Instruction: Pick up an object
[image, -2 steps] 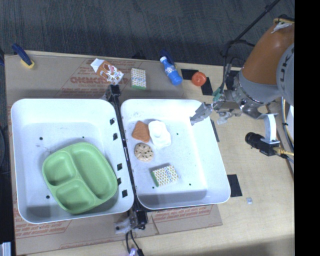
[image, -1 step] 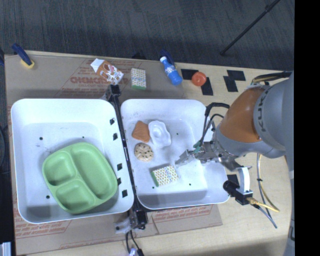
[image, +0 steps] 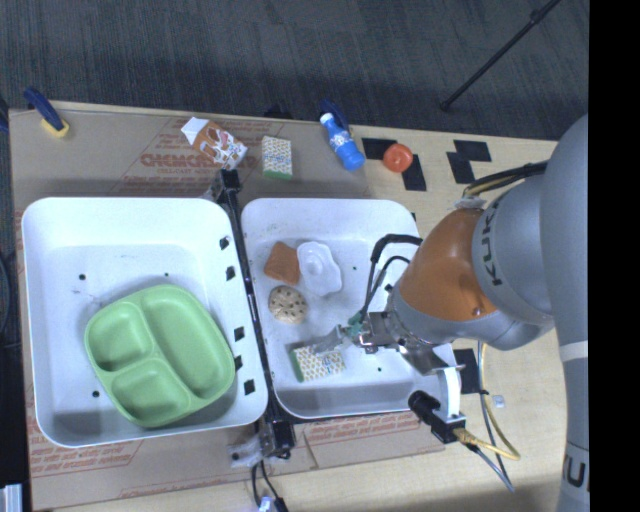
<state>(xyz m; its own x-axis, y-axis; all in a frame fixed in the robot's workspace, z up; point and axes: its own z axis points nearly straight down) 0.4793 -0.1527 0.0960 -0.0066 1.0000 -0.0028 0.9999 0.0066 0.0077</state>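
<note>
The end effector (image: 352, 334) was low in the right-hand shallow white bin (image: 385, 222), reaching in from the right under the arm's orange band. Its tip stood at the right end of a flat rectangular packet with a green-and-white speckled face (image: 318, 361), touching it or just above it; which of the two could not be told. The packet lay near the bin's front wall, its long axis running left to right with a slight tilt, so its body extended leftward from the tip. Finger spacing could not be told, the wrist hiding it.

Judgement: the packet was the nearest candidate, and a grasp would have to close across its short side.

A round speckled biscuit (image: 288, 303), an orange wedge-shaped piece (image: 282, 262) and a pale translucent lump (image: 319, 268) lay farther back, apart from the tip.
</note>
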